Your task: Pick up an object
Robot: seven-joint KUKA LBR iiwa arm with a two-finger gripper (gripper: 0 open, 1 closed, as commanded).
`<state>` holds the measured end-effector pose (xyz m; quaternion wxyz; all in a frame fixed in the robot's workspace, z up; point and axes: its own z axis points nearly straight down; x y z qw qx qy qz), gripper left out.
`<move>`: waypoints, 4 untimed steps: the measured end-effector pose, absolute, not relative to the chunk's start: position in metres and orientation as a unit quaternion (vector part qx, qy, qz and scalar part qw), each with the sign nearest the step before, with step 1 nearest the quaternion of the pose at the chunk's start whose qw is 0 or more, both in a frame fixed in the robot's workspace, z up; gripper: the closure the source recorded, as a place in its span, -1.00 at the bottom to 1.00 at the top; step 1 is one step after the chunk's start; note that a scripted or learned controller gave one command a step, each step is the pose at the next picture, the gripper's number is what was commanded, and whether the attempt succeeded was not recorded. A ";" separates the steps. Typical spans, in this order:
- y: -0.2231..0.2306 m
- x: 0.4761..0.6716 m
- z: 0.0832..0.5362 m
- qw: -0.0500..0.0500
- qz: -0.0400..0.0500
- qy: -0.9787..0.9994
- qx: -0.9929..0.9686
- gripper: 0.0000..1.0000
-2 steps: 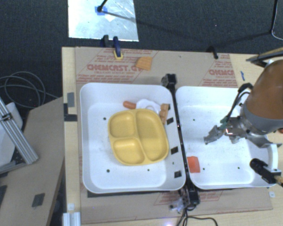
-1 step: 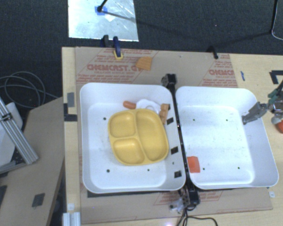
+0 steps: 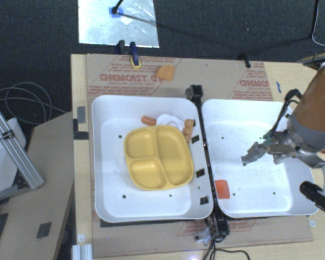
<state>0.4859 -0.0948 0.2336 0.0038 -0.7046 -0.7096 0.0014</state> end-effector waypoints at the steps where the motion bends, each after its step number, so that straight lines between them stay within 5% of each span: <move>1: -0.185 0.491 0.289 -0.005 0.000 -0.705 -0.709 -1.00; 2: -0.125 0.489 0.423 -0.007 -0.006 -0.711 -0.704 -1.00; 3: -0.057 0.486 0.323 0.003 0.001 -0.711 -0.703 -1.00; 4: -0.007 0.487 0.273 0.002 0.000 -0.710 -0.704 -1.00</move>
